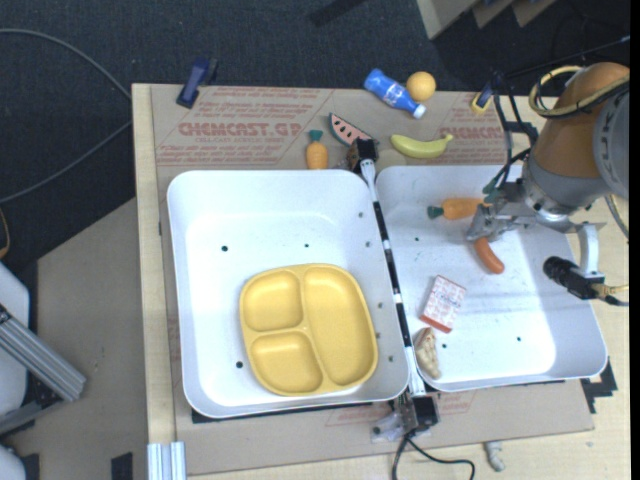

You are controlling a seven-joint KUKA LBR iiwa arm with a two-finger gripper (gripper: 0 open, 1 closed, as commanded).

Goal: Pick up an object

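Dark carpet surrounds a cardboard-topped bench [250,123] printed with red lettering, on which two shallow white bins sit side by side. Left of centre, the left bin [200,228] holds a yellow divided plate [307,326] with three compartments, lying toward its lower half. To the right, the right bin [570,353] holds a toy carrot [457,208] near its upper edge, a red-orange toy sausage [490,257] just below it, a small red-and-white packet [444,301] near the middle, and a tan, bread-like piece [427,353] against the lower left wall.

At the right of the frame the grey arm with its orange band reaches over the right bin, and its gripper [493,220] hangs between the carrot and the sausage, close above both. Whether the gripper is spread or closed cannot be told from this angle, and nothing is visibly clasped in it.

Along the bench's upper edge lie a toy banana [421,146], a blue bottle [392,92], a toy orange [422,85], a watermelon slice [346,128], a small orange toy [317,155] and a blue clip [196,81].
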